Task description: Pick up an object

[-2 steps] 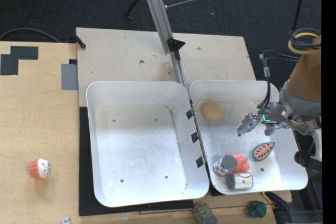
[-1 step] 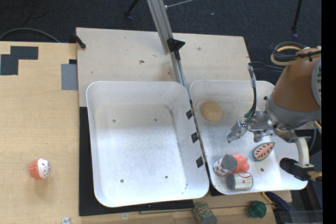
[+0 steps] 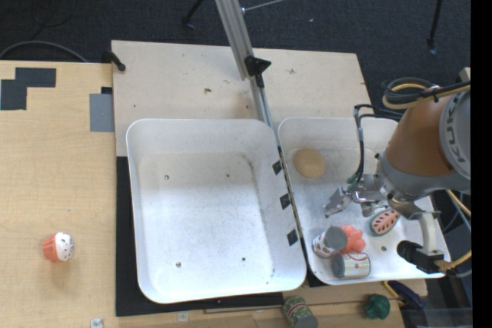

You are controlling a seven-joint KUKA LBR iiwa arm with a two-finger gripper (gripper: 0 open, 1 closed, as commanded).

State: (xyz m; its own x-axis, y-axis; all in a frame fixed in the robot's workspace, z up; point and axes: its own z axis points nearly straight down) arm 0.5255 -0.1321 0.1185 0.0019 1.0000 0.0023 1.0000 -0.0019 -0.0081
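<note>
Claw: over right bin, open/shut – can't tell.
Tan ball: prob. light, smooth, rolls – take across middle.
Orange toy: prob. soft, crowded by can.

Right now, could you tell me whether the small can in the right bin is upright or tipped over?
Tipped over: the can lies on its side near the right bin's front edge.

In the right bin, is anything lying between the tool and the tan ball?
No. In the camera view, the stretch of white bin floor between the tool and the tan ball is bare; the orange object and can lie below the tool.
</note>
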